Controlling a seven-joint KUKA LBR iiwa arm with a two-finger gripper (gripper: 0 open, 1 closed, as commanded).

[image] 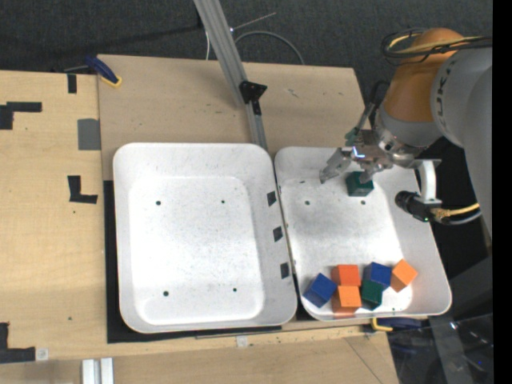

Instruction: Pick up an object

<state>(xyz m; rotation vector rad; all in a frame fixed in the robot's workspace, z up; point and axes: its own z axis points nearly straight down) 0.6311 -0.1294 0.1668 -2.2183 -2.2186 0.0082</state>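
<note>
1. The claw (358, 169) is seen over the far end of the right bin (336, 230), hung from the grey arm with its orange band (416, 94) entering from the right.
2. One grey finger (332, 169) is splayed out to the left; a dark green block (359, 185) is seen just under the claw. Whether the block is pinched between the fingers or merely lies below them cannot be told, so the claw's state is left undecided.
3. The green block is placed near the far edge of the right bin, well apart from the other blocks.
4. At the near end of the same bin a cluster is noted: a blue block (320, 289), an orange block (347, 275), a second orange block (348, 297) just in front of it, a blue block (380, 274), a dark green block (371, 294) and an orange block (404, 274) at the right, tilted against the bin wall.
5. The left bin (196, 238) is set touching the right bin along its side.
6. Both bins are carried on a wooden tabletop (48, 214) marked with black tape pieces.
7. A slanted metal pole (228, 46) is seen beyond the bins.
</note>
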